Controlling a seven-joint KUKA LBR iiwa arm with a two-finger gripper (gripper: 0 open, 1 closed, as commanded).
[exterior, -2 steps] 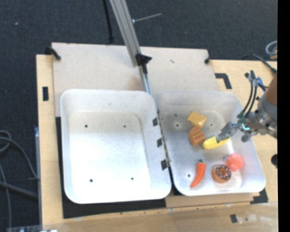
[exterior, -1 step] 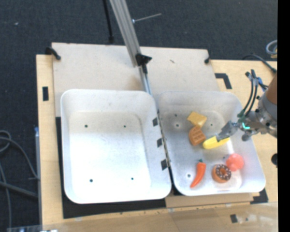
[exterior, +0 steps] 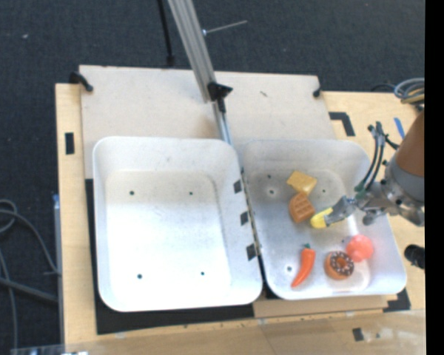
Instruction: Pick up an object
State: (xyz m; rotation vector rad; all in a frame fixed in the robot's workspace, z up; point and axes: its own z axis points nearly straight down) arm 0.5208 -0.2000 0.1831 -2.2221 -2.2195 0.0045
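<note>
2 shallow white bins sit side by side on the table. The left bin shows bare white floor with a few dark dots. The right bin carries 6 small things. Toward its far middle lies a pale yellow block, and just in front of it, touching or nearly so, an orange-brown waffle-textured piece. Right of that piece lies a small yellow object, its long axis running from lower left to upper right, the rounded end pointing lower left. Near the front wall, an orange-red carrot-like piece lies with its long axis nearly upright in the view, tilted slightly, narrow tip toward the lower left and a dark stub at its upper end. Beside it on the right sits a round doughnut-like thing with a dark top, and touching its upper right edge is a pink-red rounded object.

The arm comes in from the right, and its end effector hangs low over the right bin with its tip at the upper right end of the small yellow object. Whether the fingers are apart or together cannot be told, nor whether they have the object between them.
</note>
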